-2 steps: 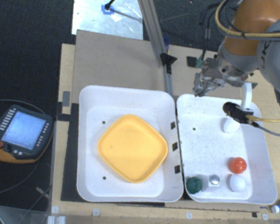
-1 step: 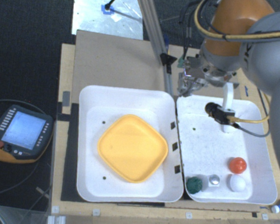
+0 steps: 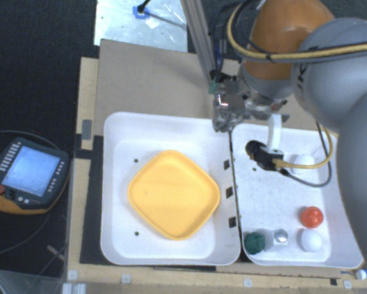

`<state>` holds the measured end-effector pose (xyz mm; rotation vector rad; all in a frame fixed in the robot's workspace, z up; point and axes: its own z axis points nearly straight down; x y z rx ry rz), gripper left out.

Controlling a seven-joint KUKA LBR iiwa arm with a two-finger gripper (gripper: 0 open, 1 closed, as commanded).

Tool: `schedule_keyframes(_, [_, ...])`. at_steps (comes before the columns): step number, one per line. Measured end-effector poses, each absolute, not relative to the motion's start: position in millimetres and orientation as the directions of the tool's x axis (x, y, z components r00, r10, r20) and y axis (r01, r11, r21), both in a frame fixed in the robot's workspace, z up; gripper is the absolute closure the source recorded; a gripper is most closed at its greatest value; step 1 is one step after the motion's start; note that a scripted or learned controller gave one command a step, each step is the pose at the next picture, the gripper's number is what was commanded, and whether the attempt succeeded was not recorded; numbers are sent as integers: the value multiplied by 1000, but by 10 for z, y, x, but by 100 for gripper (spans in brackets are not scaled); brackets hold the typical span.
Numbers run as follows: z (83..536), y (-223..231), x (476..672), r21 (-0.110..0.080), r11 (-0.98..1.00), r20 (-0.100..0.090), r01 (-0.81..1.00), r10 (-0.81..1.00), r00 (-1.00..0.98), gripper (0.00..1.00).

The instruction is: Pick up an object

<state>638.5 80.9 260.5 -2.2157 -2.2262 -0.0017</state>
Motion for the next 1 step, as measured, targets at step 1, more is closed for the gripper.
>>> schedule_keyframes(1, [2605,781,6388,0,0,0,1000,1000,0,0])
